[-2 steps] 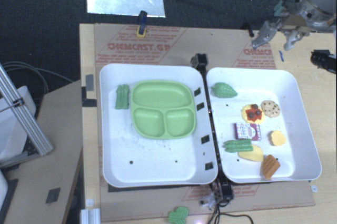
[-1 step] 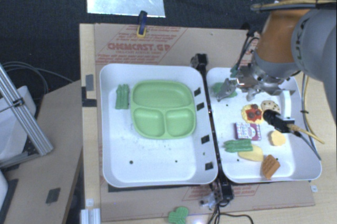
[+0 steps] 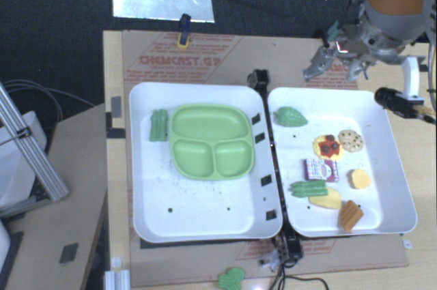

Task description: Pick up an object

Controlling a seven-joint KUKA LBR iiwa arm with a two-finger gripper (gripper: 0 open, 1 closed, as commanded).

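1. Our gripper (image 3: 339, 63) hangs above the far rim of the right bin (image 3: 396, 145), outside it. It carries nothing; how wide it stands we cannot tell.
2. Candidate objects lie in the right bin: a leaf (image 3: 291, 117) at the far-left corner, and nearer us a pizza (image 3: 328, 146), cookie (image 3: 350, 140), purple box (image 3: 320, 170), pea pod (image 3: 308, 187) and carrot (image 3: 350, 215).
3. Risk, as we judge it: the pizza, box, pod and a yellow piece (image 3: 326, 200) crowd together, so a descent there may nudge neighbours or pinch two things. The leaf sits close to the bin wall, inviting a collision.
4. The cardboard (image 3: 181, 56) behind the bins bears red print, perhaps "CHEMCAST GP"; we cannot be sure.
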